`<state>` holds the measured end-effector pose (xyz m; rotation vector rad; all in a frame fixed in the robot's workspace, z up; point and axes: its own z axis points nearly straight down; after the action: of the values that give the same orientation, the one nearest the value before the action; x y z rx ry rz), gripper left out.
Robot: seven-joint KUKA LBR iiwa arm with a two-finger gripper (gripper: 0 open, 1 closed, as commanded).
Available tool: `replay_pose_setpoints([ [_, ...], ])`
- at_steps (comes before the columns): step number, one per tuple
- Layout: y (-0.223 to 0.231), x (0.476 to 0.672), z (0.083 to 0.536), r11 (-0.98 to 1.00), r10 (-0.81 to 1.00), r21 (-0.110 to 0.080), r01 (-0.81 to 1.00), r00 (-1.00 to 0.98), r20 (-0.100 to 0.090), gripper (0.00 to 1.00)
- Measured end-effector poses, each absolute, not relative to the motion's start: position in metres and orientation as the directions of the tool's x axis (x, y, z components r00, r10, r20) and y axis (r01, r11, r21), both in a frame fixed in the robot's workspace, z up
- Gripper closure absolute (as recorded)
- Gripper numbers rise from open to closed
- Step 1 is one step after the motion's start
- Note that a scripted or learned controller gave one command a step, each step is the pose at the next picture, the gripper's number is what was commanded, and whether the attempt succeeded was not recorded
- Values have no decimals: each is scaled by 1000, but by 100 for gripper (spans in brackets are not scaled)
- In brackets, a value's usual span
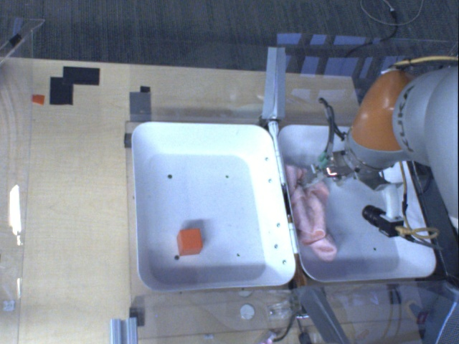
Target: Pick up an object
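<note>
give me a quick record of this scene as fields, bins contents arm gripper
left bin: one orange block, near the front left part of the floor
right bin: one pink cloth, crumpled, lying along the left wall
arm: reaches in from the right, over the right bin
gripper: low over the upper end of the pink cloth; grasp cannot be told
orange block contact: apart from the arm, untouched
bench: light wood, black markers at the far left corner

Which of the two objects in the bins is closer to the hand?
The pink cloth in the right bin; the hand is just above it. The orange block lies in the left bin.
</note>
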<state>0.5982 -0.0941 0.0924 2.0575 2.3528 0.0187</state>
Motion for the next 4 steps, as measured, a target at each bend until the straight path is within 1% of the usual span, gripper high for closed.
replay_pose_setpoints([
  [1,-89,665,91,188,982,16,982,-188,-5,0],
  [2,-120,586,93,307,952,14,952,-307,-7,0],
  [3,-91,584,93,382,924,20,924,-382,-12,0],
  [4,-142,562,121,342,940,9,939,-342,-6,0],
])
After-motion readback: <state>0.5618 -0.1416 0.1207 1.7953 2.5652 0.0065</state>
